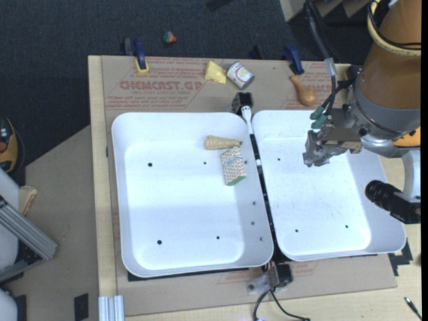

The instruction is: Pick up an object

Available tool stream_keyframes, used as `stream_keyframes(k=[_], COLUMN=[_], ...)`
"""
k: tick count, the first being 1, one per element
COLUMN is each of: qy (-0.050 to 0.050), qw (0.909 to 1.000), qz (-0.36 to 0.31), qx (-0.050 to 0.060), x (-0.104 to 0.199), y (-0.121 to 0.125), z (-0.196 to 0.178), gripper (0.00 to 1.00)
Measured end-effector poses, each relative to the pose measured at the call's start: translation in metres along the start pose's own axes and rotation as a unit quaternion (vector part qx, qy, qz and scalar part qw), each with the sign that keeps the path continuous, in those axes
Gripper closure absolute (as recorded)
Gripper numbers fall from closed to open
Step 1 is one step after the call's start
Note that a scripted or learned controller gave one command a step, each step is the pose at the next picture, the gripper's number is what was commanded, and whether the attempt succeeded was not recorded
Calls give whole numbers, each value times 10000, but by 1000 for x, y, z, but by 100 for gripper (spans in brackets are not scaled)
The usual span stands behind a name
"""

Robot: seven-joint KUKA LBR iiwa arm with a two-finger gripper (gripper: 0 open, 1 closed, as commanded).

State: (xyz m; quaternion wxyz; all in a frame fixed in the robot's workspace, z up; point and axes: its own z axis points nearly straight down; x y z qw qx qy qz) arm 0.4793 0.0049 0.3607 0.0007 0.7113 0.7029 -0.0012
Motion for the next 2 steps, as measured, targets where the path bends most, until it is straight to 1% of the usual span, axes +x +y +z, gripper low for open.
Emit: stream_keyframes(k=[1, 2], qy=[16, 21], qw=[10000, 10000], qz=[-78, -70], qx=[-24, -36], x=[48, 58], y=[12, -1], z=[-12, -57], gripper=[100, 100])
